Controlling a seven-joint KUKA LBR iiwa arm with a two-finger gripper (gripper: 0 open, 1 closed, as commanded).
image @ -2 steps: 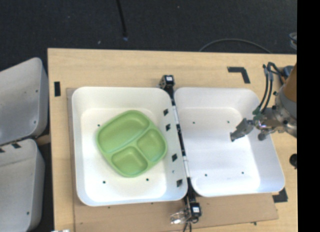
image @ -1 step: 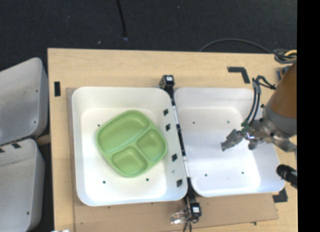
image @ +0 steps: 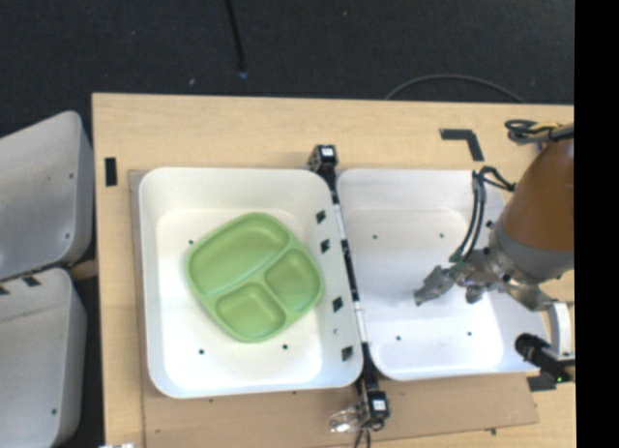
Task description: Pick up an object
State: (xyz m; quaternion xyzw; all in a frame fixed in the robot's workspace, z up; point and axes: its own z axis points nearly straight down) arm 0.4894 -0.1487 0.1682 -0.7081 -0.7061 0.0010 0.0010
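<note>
You see the arm [image: 542, 214] reaching in from the right edge, its brown-orange band above the grey wrist, leaning over the right bin [image: 406, 359]. The tool [image: 433, 286] points left and slightly down toward that bin's floor, near its middle. Finger state: cannot tell at this resolution; nothing visible between them. Dark cables run along the wrist's left side.

The green divided plate [image: 254, 276] lies flat in the left bin [image: 164, 359], roughly centred. Long axis runs from upper left to lower right. One large compartment sits along the upper-left side, two smaller ones toward the lower right. All three compartments look bare. The plate is well apart from the tool, across the divider between the bins.

Both bins rest side by side on the wooden bench [image: 222, 127].
</note>
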